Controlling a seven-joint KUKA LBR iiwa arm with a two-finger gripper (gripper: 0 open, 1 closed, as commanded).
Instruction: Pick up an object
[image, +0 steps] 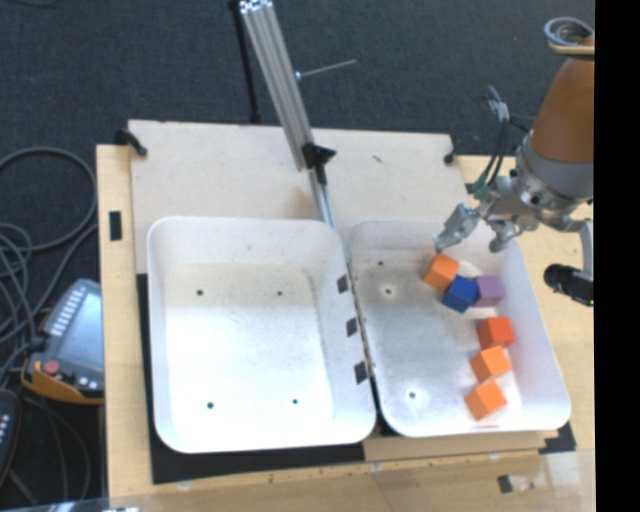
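My gripper (476, 233) hangs open over the back of the right bin (400, 400), its two fingers spread with nothing between them. Just below and in front of it lie an orange block (440, 271), a blue block (461, 293) and a purple block (490, 290), bunched together. Further forward along the bin's right side sit a red-orange block (495, 331) and two orange blocks (491, 362) (486, 399). The gripper is above the bunch and touches no block.
The left bin (250, 330) sits beside the right one. A slanted metal pole (285, 90) rises from the back between the bins. Cables and a handheld pendant (75, 335) lie off the bench at the left.
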